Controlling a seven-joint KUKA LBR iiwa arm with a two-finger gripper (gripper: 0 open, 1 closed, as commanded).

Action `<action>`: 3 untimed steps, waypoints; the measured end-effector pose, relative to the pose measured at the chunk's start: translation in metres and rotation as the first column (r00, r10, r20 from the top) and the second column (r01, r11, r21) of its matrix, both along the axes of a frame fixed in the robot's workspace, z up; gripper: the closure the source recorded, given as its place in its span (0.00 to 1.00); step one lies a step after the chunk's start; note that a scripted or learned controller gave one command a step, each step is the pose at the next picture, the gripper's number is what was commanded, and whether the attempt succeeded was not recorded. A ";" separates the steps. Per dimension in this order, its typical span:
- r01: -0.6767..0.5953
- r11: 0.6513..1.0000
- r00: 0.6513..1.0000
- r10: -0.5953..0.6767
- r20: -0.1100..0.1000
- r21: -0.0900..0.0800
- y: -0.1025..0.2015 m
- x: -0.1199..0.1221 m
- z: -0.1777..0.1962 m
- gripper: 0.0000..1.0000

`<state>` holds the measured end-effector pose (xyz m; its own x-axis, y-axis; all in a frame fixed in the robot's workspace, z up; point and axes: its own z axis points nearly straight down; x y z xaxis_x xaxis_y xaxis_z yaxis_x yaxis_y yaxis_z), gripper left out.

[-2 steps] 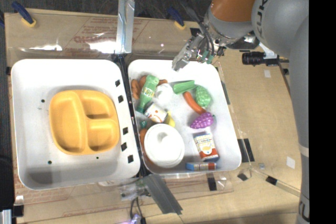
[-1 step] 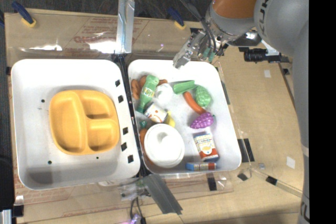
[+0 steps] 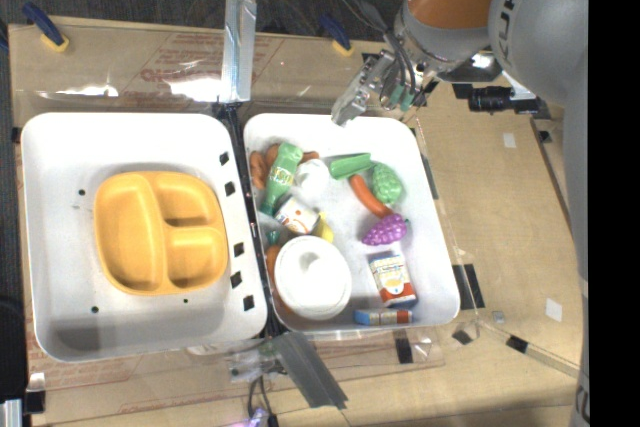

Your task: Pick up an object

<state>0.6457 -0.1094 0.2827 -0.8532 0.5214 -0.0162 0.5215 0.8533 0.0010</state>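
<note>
— Fingers (image 3: 345, 112), where?
— Over the far rim of the right bin (image 3: 428, 177), toward its far left corner, at the end of the grey arm (image 3: 530, 5) reaching in from the right. Nothing between them. Clenched or released: can't tell from this slant.
— Objects to pick, where?
— All in the right bin, none lifted. Green bottle (image 3: 285, 165) tilted against the left wall, near the far end. Can (image 3: 298, 215) just below it, on its side. White cup (image 3: 312, 277) at the near left, upright, largest of the lot.
— And mid-bin?
— Green pod (image 3: 350, 164) nearest the fingers, flat on the floor. Carrot (image 3: 366, 198) slanting beneath it, touching a bumpy green veg (image 3: 387, 183). Purple grapes (image 3: 385, 231) just below the carrot. Carton (image 3: 391, 277) with a red label beside the cup, toward the right wall. Pen (image 3: 383, 317) along the near wall.
— Left bin (image 3: 40, 215)?
— Holds a yellow tray (image 3: 160, 230) with compartments, lying flat, roughly centred.
— Around the bins?
— Brown table (image 3: 500, 215) under both. Silver tape strip (image 3: 240, 35) standing up behind the gap between bins. Blue clamp (image 3: 46, 25) at the far left edge.
</note>
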 end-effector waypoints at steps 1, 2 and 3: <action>-0.185 0.983 0.983 0.185 -0.013 0.005 -0.045 0.003 0.017 1.00; -0.190 0.982 0.982 0.190 -0.009 0.003 -0.044 0.005 0.029 1.00; -0.384 0.923 0.923 0.385 -0.015 0.007 -0.101 0.000 -0.003 1.00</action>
